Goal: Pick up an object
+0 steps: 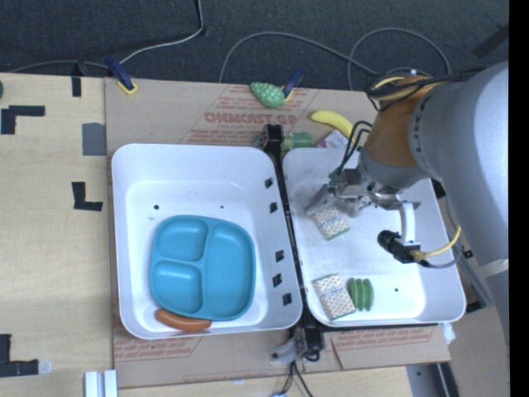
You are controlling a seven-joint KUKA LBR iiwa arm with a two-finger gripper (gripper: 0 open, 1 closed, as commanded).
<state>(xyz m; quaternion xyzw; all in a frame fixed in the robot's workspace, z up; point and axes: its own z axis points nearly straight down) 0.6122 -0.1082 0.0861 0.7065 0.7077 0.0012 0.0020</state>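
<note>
The arm [430, 139] reaches in from the right over the right bin [430, 304], its orange band above the wrist. The tool [339, 201] hangs low in the far left part of that bin, right over a small patterned packet [331, 222] that lies flat on the bin floor. The tool's dark tips sit just at the packet's far edge; whether they are spread or pressed together I cannot tell, and nothing shows between them. A black fitting with a yellow cable [405, 246] hangs from the wrist to the right of the packet

Near the front of the same bin lies a 2nd patterned packet [334, 295], with a green pod [360, 294] just beside it on the right, the 2 touching or nearly so

The left bin [132, 180] holds a blue plate [202, 266] with 3 compartments, set toward the near side. An orange sausage [183, 321] lies at the plate's near edge, against the bin's near wall

Beyond the bins, on the cardboard sheet over the bench [50, 222], a banana [331, 121] lies near the far edge of the right bin, and a green knobbly toy [269, 93] sits further left, next to a blue clamp [291, 82]. A 2nd blue clamp [121, 76] grips the cardboard's far left corner. Cables [198, 15] trail over the dark floor beyond
</note>
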